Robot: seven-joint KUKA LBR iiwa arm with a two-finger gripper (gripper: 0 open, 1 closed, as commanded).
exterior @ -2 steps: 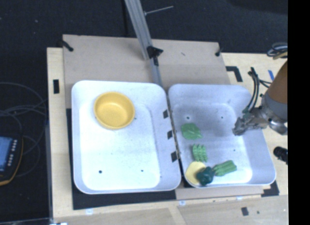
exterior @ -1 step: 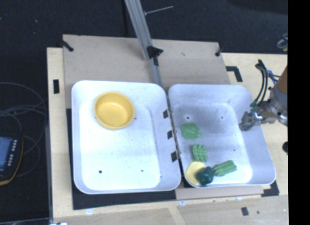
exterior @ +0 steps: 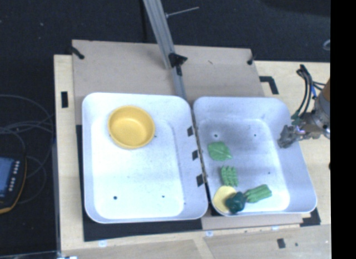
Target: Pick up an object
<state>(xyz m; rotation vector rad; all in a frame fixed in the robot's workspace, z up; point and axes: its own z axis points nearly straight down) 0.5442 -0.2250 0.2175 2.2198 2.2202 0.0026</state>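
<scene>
My end effector (exterior: 290, 135) hangs over the right bin's (exterior: 261, 110) right rim, grasping nothing; I cannot tell its opening. Green pieces (exterior: 219, 151) and a yellow cup (exterior: 223, 198) crowd that bin's lower left near the divider, leaving open floor between us, while a yellow bowl (exterior: 131, 126) sits in the left bin (exterior: 139, 191).

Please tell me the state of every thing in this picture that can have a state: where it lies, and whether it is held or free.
Yellow bowl: upright, free, in the left bin.
Three green toys: lying free in the right bin.
Small yellow dish: in the right bin's near corner, a dark teal piece on it.
Gripper: at the right bin's right rim, holding nothing visible.
</scene>
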